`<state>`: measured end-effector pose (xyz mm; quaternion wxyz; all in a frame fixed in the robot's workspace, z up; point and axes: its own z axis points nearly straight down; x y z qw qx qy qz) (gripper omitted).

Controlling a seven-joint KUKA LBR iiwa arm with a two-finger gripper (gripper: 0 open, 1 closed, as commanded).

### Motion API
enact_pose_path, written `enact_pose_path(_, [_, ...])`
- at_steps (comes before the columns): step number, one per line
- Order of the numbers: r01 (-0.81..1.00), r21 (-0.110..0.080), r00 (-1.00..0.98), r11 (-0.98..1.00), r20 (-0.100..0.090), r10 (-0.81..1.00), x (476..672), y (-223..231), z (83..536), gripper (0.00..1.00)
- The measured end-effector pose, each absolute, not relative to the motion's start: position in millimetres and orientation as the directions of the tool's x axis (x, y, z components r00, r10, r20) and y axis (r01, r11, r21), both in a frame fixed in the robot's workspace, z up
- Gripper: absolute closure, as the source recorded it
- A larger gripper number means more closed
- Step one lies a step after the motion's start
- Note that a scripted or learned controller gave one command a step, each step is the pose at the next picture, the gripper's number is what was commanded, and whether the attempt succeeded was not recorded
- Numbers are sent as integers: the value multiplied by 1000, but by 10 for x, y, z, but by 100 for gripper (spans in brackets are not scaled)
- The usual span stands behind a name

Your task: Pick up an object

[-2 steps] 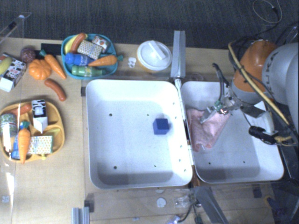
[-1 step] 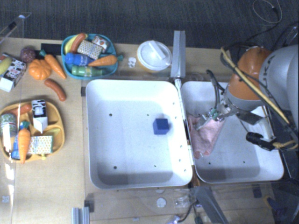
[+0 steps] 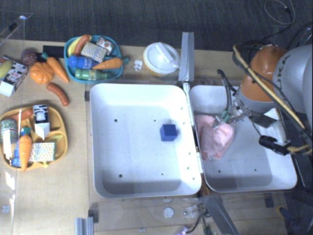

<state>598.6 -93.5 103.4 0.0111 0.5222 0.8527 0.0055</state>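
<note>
From the camera view we see the gripper (image 3: 228,119) low in the right bin (image 3: 254,173), at the upper edge of a pink cloth (image 3: 213,138); we cannot tell its state; a blue cube (image 3: 168,131) sits in the left bin (image 3: 132,175); we judge the grasp underway; next comes a clean lift.

A blue cube (image 3: 168,131) lies in the left white bin (image 3: 112,180), mid-frame. In the right bin (image 3: 254,175), the hand (image 3: 228,119) touches the top of a pink cloth (image 3: 214,138) beside the divider.
</note>
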Motion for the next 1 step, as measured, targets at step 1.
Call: enact_pose_path(1, [978,4,-208,208,-1,978,6518,-384,1857,100])
